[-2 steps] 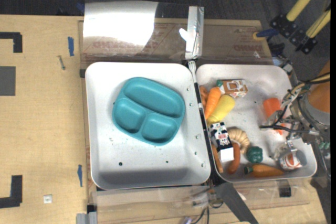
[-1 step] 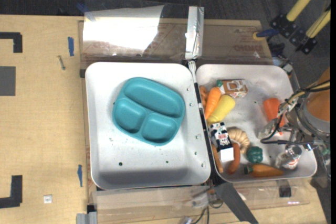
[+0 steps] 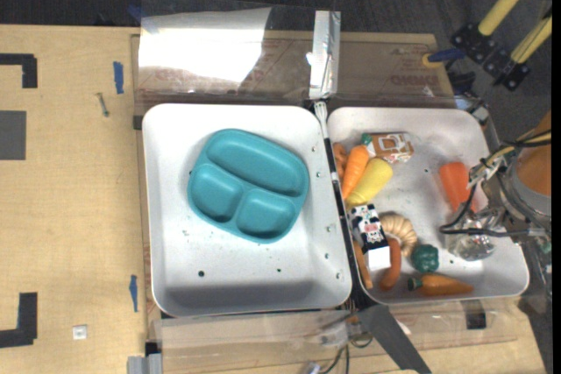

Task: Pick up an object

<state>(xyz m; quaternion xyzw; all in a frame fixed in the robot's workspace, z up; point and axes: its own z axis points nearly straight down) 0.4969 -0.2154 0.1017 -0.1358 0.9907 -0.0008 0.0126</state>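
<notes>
a wooden bench (image 3: 70, 215) bears two white bins. the left bin (image 3: 166, 188) holds a teal divided plate (image 3: 248, 184). the right bin (image 3: 421, 123) holds toy food, an orange piece (image 3: 453, 181) just beside the gripper (image 3: 480, 219) at the bin's right side; its grip cannot be told.

Gripper (image 3: 474, 234) low at the view's right, wrist apparently angled downward.
</notes>
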